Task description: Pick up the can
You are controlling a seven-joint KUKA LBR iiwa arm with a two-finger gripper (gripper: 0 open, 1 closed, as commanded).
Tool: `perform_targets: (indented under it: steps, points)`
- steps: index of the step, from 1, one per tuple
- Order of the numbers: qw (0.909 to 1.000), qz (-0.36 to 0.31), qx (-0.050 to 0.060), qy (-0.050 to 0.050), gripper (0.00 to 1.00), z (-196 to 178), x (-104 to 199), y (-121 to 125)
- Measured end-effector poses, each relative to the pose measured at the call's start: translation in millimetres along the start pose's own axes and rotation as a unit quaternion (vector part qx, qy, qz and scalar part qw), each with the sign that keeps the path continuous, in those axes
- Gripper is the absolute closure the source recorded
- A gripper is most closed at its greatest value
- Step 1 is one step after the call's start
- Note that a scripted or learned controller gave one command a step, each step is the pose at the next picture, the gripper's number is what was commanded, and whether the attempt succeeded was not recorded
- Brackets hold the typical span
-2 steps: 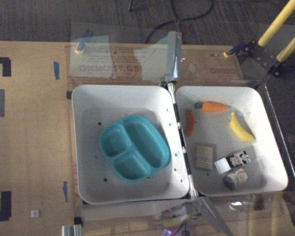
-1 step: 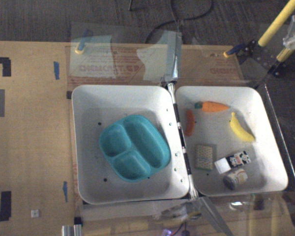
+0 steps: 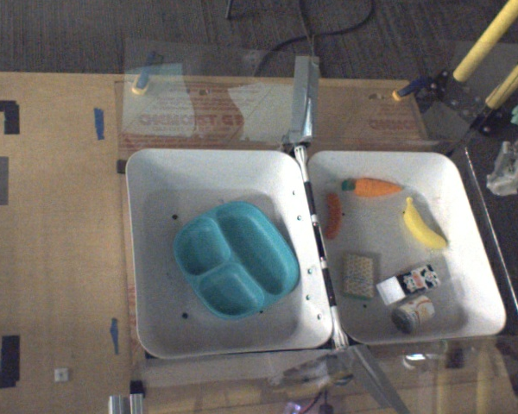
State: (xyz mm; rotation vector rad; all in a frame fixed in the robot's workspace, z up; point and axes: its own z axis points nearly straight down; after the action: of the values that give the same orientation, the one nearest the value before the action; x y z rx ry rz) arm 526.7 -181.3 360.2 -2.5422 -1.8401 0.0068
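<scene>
The can [image 3: 413,314] is small, grey-brown and lies on its side near the front wall of the right bin [image 3: 479,257]. Just behind it, almost touching, lies a small black-and-white carton [image 3: 409,284]. Nothing covers the can, and its top faces right.
The right bin also holds a tan sponge-like square [image 3: 358,275], a yellow banana [image 3: 424,225], a carrot [image 3: 375,187] and a reddish sausage-shaped piece [image 3: 332,215]. A teal divided plate [image 3: 235,258] lies in the left bin [image 3: 155,188]. Yellow-handled clamps [image 3: 483,46] and a pale fixture [image 3: 506,167] stand at the right.
</scene>
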Motion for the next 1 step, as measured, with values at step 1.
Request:
perform_targets:
  steps: [1]
  points:
    - [0.9977, 0.067, -0.001, 0.000, 1.00, -52.5, 81.1, 54.3]
